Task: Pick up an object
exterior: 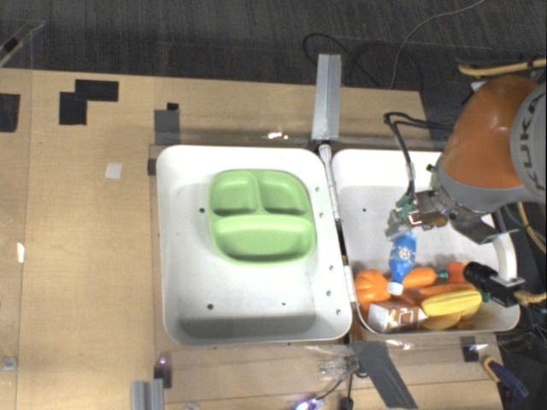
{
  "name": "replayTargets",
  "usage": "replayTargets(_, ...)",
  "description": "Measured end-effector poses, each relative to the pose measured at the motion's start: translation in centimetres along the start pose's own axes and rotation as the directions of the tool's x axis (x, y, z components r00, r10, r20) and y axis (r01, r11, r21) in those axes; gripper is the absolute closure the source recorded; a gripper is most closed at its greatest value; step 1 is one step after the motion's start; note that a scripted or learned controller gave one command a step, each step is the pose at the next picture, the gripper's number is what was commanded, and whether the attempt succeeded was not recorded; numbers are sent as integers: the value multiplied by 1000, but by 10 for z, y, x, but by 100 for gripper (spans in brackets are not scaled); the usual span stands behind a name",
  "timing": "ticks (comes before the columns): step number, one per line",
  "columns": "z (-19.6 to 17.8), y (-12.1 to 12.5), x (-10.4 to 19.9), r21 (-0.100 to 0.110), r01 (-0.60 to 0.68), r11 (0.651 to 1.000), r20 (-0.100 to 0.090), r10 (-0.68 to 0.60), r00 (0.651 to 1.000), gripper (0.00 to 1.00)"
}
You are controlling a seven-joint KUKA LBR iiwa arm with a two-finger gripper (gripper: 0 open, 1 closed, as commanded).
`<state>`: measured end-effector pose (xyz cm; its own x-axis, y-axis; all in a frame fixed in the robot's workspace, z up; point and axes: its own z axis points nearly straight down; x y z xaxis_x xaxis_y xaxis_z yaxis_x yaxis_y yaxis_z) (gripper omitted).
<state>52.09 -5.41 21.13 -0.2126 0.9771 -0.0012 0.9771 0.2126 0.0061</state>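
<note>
**Ana:** Gripper (pixel 408 218) is hanging over the right bin (pixel 367 186), just above the blue bottle (pixel 403 259). From here I can't tell how its fingers stand, and I see nothing between them.

**Ben:** The bottle leans on the orange pumpkin (pixel 371 284), white cap down, with the corn cob (pixel 451 301) and the carrot (pixel 420 277) jammed in beside it.

**Ana:** I'd come straight down on the bottle's upper body, clear of that pile. It's round and could roll out of a pinch.

**Ben:** The green divided plate (pixel 259 213) sits alone in the left bin (pixel 184 229).

**Ana:** Any writing? White letters on the arm's grey casing (pixel 536 135), cut off at the edge. The packet (pixel 398 317) in front has print, too small to read.
</note>
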Motion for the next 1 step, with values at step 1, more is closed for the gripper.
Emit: replayTargets(1, -22, 59, 12, 2, -217, 976, 1, 217, 976, 100)
